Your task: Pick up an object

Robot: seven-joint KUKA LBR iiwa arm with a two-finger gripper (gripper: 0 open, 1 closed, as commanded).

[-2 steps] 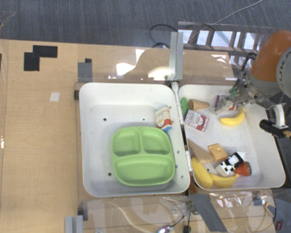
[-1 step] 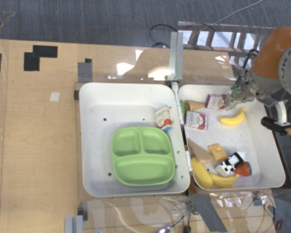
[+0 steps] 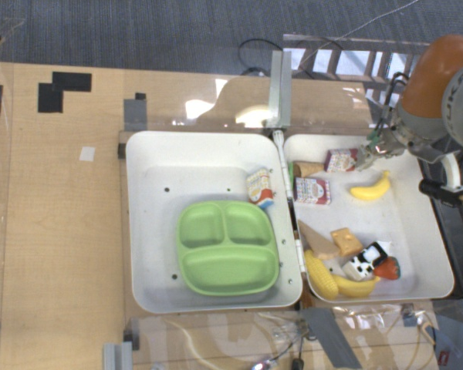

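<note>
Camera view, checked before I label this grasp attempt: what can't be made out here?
- Gripper: too small and blurred in the camera view to tell whether its fingers are open or shut, or touch the small carton.
- Arm: cut off by the right edge.
- Large banana: partly covered by the cow toy and the tan wedge.
- Print on the red-and-white carton: too small to read.

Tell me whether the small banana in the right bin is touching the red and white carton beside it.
Apart. The camera view shows bare white bin floor between the small banana and the red and white carton.
</note>
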